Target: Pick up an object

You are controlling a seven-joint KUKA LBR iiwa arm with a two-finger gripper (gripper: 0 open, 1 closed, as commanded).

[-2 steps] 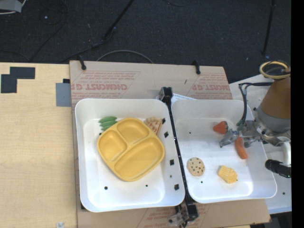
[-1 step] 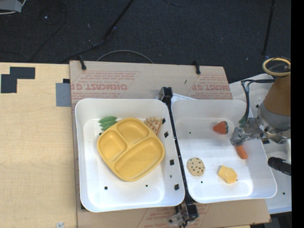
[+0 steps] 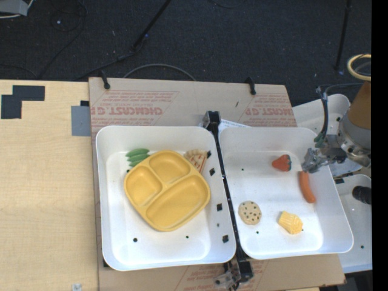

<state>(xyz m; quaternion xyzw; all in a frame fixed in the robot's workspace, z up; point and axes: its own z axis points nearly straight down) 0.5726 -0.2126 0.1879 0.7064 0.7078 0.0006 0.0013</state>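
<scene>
The right bin holds a red strawberry, an orange sausage-shaped piece, a round speckled cookie and a yellow ridged piece. My gripper hangs at the bin's right rim, just right of the strawberry and right above the top end of the orange piece. No object shows in its grasp. The grey arm with its orange band comes in from the right edge.
The left bin carries a yellow divided plate, a green leafy piece and a tan ridged piece at the plate's upper edge. A black divider separates the bins. Cardboard lies under both.
</scene>
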